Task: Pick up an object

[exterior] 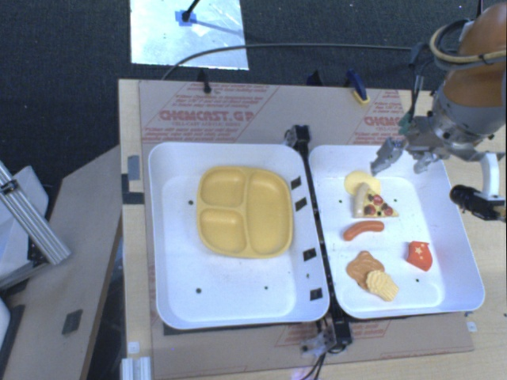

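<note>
Robotics lab, plywood counter [95,212] on dark carpet, two white bins [238,311] clipped together, loose cables [277,47], aluminium framing [32,224], toy food [372,204]

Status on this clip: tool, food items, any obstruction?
Tool open, holding nothing, above right bin's far edge. Pizza slice, sausage, other food lying in bin, untouched. Nothing in the way.

Even, bright overhead light, glare on the foil sheet [188,22], soft shadows, slightly grainy focus.
</note>
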Available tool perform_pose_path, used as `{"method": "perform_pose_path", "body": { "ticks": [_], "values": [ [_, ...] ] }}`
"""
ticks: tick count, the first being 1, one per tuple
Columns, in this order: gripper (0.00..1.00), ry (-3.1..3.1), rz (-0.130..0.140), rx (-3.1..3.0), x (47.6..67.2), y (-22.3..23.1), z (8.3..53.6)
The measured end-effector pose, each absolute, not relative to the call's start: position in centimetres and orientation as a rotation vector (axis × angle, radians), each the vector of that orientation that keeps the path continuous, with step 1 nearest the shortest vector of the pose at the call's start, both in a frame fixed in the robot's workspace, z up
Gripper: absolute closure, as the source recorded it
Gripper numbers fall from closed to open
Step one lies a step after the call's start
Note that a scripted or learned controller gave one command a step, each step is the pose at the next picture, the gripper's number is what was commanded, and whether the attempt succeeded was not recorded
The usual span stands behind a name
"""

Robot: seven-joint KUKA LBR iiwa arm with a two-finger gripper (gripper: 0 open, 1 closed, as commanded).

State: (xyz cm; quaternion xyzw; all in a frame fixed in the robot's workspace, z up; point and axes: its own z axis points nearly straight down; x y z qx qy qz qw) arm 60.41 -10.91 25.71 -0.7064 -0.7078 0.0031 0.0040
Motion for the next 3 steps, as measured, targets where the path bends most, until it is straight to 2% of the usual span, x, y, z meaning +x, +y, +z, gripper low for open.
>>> {"method": "perform_pose_path", "body": {
  "ticks": [1,2,3],
  "values": [
    [0.0,-2.227,-0.002,-2.218,60.6,-10.9,26.4],
    [0.0,-2.221,0.004,-2.218,60.9,-11.3,20.3],
    [0.0,-2.222,0.002,-2.219,60.5,-11.0,16.0]
  ]
}}
